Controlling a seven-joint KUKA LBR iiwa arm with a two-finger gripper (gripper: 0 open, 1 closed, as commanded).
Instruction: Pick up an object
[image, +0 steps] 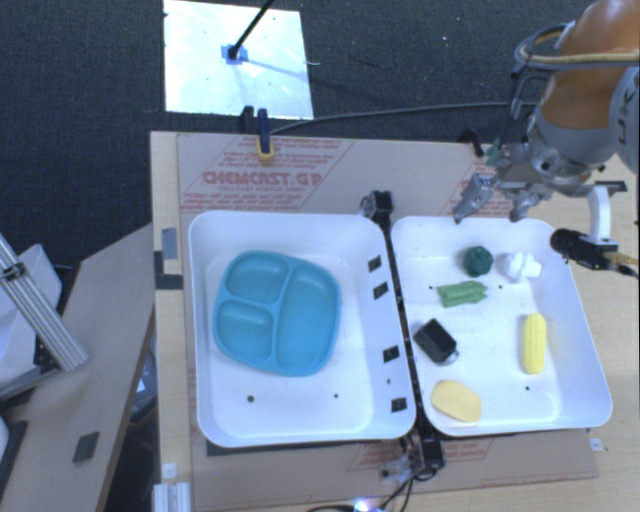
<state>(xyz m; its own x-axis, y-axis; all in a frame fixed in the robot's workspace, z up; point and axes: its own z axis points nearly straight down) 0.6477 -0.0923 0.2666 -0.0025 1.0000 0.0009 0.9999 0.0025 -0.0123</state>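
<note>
Two shallow white plastic bins (300, 232) share the bench, the two-finger gripper (497, 205) poised fingers apart (holding nothing) above the dark green knobbly toy (477, 261), presumably lining up.

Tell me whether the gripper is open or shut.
Open. The gripper hangs over the far edge of the right bin with its two fingers spread apart, a clear gap between them and nothing held.

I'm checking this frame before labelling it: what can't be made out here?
- Grey arm with orange band: cut off by the camera view's top and right edges.
- Small white object: too small to identify.
- Small black block: its kind is unclear.
- Tool: nothing visible between its open fingers.
</note>
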